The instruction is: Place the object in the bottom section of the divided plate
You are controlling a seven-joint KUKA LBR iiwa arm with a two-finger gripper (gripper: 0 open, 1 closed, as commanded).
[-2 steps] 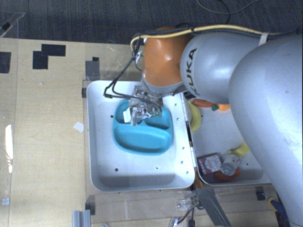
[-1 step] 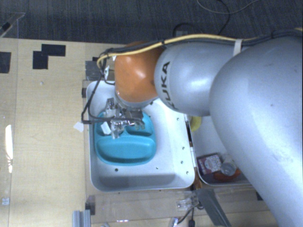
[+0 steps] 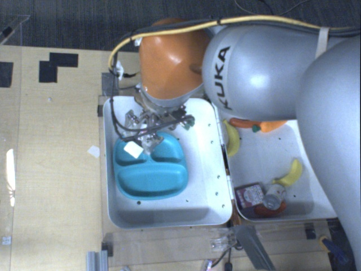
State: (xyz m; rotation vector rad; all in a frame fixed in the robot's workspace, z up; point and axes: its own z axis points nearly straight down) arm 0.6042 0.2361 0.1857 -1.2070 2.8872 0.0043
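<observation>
**Placement step: object over the divided plate**

The gripper point(image 3: 148, 137) hangs above the upper edge of the blue divided plate point(image 3: 150, 171), which lies in the left bin point(image 3: 169, 216). A small white object point(image 3: 133, 149) sits over the plate's upper-left compartment, just beside the gripper. Whether this object is clamped, resting on the plate or already let go cannot be told from this view, and the gripper's grasp state cannot be told either.

Procedure, as judged from the layout:
1. Confirm possession of the white object before any travel.
2. Carry it toward the near side of the plate, across the ridge, until it is above the large bottom section.
3. Lower until the object is close to the plate floor, then let go; a release from height risks a bounce over the ridge.
4. Withdraw straight up to avoid dragging the plate.

Materials and shapes:
- Divided plate: smooth moulded plastic, rounded corners, raised ridges forming two small upper compartments and one wide lower one. Likely light enough to slide if nudged.
- White object: small, flat-faced, roughly square, matte.
- Left bin: shallow, white, glossy, with sloped walls.
- Right bin point(image 3: 304, 210): holds two bananas point(image 3: 287, 175), an orange carrot-like item point(image 3: 260, 125) and a dark red packet point(image 3: 251, 196), all well apart from the plate
</observation>
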